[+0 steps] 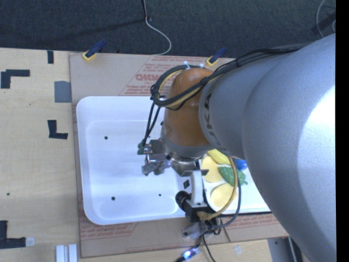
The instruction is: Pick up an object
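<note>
**A:** What do I have on the camera view?

**B:** From my desk I see the arm (272,130) filling the right half of the frame, its orange band (182,111) at centre. The gripper (152,165) hangs just left of centre, over the left bin (103,124).

**A:** Fingers?

**B:** I cannot tell whether they are apart or together; the wrist hardware hides them.

**A:** And the objects?

**B:** A yellow object (218,192) and a green one (228,174) lie lower centre-right in the right bin (256,203), beside a blue piece (241,165), partly under the arm.
</note>
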Tool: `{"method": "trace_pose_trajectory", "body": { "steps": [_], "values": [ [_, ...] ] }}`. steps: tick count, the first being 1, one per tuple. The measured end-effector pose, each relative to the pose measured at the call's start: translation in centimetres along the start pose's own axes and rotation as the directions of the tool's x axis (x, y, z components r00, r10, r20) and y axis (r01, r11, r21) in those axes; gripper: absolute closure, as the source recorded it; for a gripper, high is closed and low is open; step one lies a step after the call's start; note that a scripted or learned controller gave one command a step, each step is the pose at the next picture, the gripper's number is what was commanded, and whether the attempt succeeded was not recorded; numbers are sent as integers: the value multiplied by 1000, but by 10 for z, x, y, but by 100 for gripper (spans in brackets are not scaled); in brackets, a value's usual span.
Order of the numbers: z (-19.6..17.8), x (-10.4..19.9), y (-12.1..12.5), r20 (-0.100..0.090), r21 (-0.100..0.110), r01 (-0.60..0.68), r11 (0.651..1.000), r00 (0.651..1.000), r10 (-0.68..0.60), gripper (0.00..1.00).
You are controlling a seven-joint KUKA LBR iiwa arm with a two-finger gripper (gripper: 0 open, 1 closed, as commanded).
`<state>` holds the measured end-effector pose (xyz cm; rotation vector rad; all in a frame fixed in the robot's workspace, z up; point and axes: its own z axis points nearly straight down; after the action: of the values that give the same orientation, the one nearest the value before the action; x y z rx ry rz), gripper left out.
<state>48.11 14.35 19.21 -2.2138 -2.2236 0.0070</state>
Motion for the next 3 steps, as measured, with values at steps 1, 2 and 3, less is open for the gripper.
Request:
{"method": "trace_pose_trajectory", "body": {
  "steps": [1, 2, 3],
  "values": [
    [-60, 50, 2, -3, -8, 4, 1000, 1000, -4, 100],
    [-173, 17, 3, -3, -15, -3, 1000, 1000, 3, 100],
    [5, -1, 0, 5, 10, -6, 1000, 1000, 6, 100]
  ]
}}
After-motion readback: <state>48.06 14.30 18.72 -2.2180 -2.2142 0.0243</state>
